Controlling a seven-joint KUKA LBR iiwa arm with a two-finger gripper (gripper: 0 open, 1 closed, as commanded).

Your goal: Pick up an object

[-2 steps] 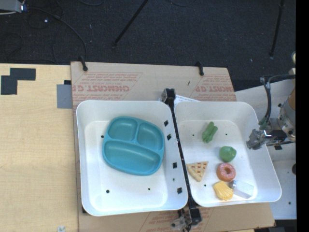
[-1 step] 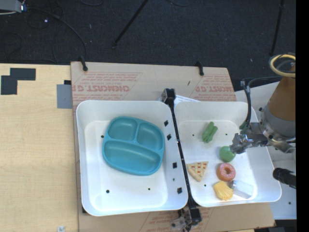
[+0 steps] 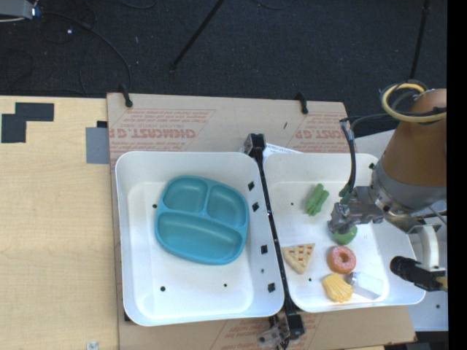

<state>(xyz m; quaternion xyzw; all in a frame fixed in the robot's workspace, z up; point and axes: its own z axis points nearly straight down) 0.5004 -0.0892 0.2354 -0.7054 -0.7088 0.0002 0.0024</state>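
The right bin (image 3: 292, 173) holds several toy foods. A dark green pickle-like piece (image 3: 316, 199) lies near its middle, a waffle wedge (image 3: 299, 257) sits near the front, a pink donut (image 3: 341, 259) is to the right of it, and a yellow piece (image 3: 336, 288) lies at the front. My gripper (image 3: 343, 223) hangs low over the right bin, directly above a round light green object (image 3: 344, 233) that peeks out beneath it. I cannot see whether that object is between the fingers.
The left bin (image 3: 131, 195) holds a teal divided plate (image 3: 201, 219). A black divider (image 3: 264, 217) runs between the bins. A small white-grey piece (image 3: 365, 286) lies beside the yellow one. The arm's body (image 3: 412, 152) covers the right bin's far right side.
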